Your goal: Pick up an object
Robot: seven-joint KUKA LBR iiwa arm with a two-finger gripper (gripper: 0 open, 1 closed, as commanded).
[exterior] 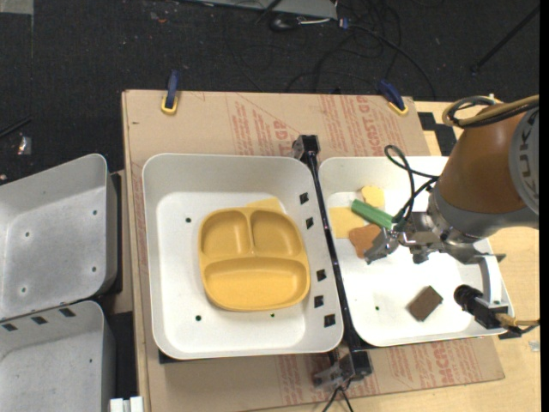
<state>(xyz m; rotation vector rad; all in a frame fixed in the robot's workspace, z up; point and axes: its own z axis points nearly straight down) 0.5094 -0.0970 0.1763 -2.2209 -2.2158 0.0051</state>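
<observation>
The right bin [386, 320] holds several small objects. A green stick [372, 214] lies over a pale yellow piece [373, 196] and a flat orange-yellow piece [340, 221]. Just below them sits a brown-orange lump [361, 239]. A dark brown block [424, 303] lies apart, near the bin's front right. My gripper [378, 248] reaches in from the right, low over the bin, with its tip right beside the brown-orange lump. Whether it touches the lump is unclear. The wrist and cables hide the part of the bin behind it.
The left bin [171, 230] contains a yellow divided plate [254, 259]. A black divider rail [324, 247] runs between the bins. The grey and orange arm [489, 178] hangs over the right bin's right side. White trays [51, 256] stand off the bench at the left.
</observation>
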